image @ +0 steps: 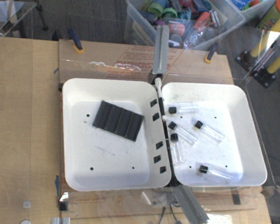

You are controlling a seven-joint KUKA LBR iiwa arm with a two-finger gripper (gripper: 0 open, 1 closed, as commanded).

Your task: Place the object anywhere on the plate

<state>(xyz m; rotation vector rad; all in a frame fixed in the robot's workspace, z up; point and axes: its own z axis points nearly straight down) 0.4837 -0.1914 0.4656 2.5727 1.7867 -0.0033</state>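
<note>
A dark ribbed rectangular plate point(118, 120) lies flat in the left white bin point(79, 174), toward its back middle. In the right white bin point(255, 163) lie several clear tubes with black caps: one near the back left point(183, 108), one in the middle point(208, 131), one by the divider point(182, 134), and one near the front point(215, 172). All tubes lie on their sides, apart from the plate.
A row of small black clips point(158, 144) runs along the divider between the bins. A clear crate of colourful toys point(184, 15) stands behind the bins. Bare wooden bench point(21, 125) stretches to the left.
</note>
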